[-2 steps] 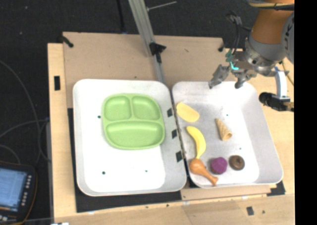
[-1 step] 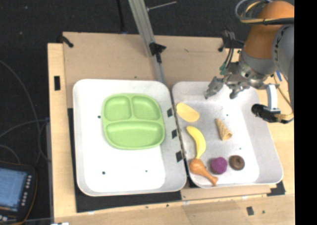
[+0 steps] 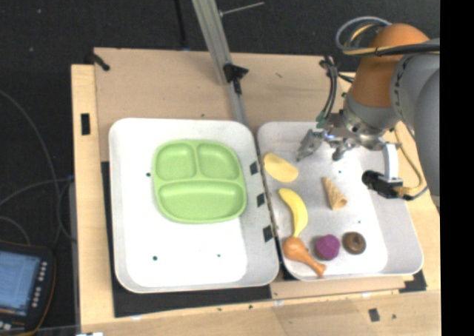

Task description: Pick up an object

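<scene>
Over the right bin: the claw (image 3: 323,146) hangs above the bin's far end, fingers spread apart, nothing between them.
Arm: grey with an orange band (image 3: 381,68), reaching in from the right side of the view.
Right bin (image 3: 392,253): white and shallow, holding six small things.
Pale yellow piece (image 3: 280,169): flat on the bin floor near the left wall, just below and left of the claw.
Banana (image 3: 295,211): lies lengthwise below the yellow piece, near the left wall.
Cone (image 3: 335,192): tan, lying mid-bin, right of the banana and apart from it.
Orange drumstick-shaped piece (image 3: 303,254): at the near left corner, its end close to the banana's lower tip.
Purple ball (image 3: 326,246): just right of the orange piece.
Brown doughnut (image 3: 355,243): just beside the purple ball, on its right.
Left bin (image 3: 133,253): white, touching the right bin along one side.
Green tray (image 3: 200,181): three compartments, lying flat in the far half of the left bin.
Surface (image 3: 148,83): tan board under both bins.
</scene>
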